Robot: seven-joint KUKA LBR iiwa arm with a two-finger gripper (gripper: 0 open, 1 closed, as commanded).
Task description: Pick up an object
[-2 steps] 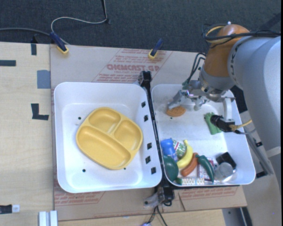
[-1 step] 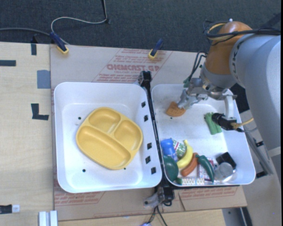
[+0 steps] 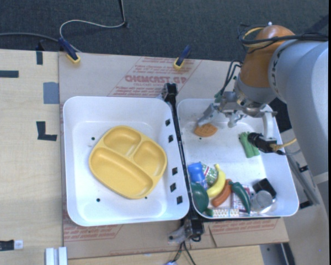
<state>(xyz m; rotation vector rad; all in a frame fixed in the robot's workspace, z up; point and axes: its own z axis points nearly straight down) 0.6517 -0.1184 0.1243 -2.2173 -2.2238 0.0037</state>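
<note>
We see our tool [image 3: 219,116] spread apart above the flat orange-brown cookie-shaped toy [image 3: 206,130], nothing lifted yet.

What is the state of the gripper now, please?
Gripper: above the right bin, beside the orange-brown piece; open or shut cannot be told.

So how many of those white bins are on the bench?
2. The left bin holds a yellow divided tray. The right bin holds the small toys, with the gripper hanging over its far end, beside an orange-brown piece.
</note>
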